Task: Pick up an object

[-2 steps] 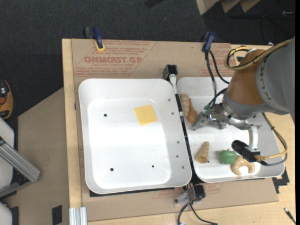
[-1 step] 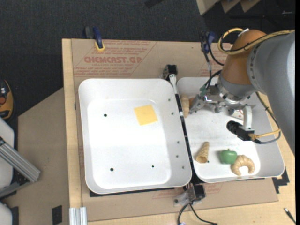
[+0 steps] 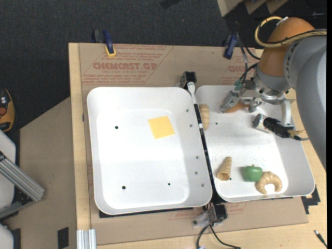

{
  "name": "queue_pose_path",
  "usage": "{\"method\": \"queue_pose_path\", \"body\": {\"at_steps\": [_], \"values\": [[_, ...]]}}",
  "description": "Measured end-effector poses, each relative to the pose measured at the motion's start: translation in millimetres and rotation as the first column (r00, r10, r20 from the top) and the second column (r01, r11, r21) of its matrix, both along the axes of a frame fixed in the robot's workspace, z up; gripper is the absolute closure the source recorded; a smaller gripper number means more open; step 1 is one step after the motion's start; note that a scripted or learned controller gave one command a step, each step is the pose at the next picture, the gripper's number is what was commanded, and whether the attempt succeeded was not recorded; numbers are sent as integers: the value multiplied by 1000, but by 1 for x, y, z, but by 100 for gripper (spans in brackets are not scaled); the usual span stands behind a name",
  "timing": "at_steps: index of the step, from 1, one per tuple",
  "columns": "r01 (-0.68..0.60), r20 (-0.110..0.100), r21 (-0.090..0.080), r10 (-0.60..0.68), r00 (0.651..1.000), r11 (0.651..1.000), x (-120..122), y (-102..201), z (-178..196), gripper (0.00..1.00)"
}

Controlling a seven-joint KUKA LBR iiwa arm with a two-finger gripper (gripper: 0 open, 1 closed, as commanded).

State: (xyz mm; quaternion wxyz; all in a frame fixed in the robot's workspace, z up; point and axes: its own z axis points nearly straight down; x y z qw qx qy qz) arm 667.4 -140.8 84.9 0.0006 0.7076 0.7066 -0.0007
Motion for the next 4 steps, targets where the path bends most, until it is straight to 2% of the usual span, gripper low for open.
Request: {"method": "queue_pose_path", "body": {"at_steps": [1,2,3,4], "values": [[0,-10,1,0,1000,1000,-3,2,9,100],[-11,13,3,11,1000,1000,2,90,108,100],[6,-7,1,-6,1000,1000,-36,-11,36,100],[3,-5,3,-3,1000,1000,-83,-36,38,100]]}}
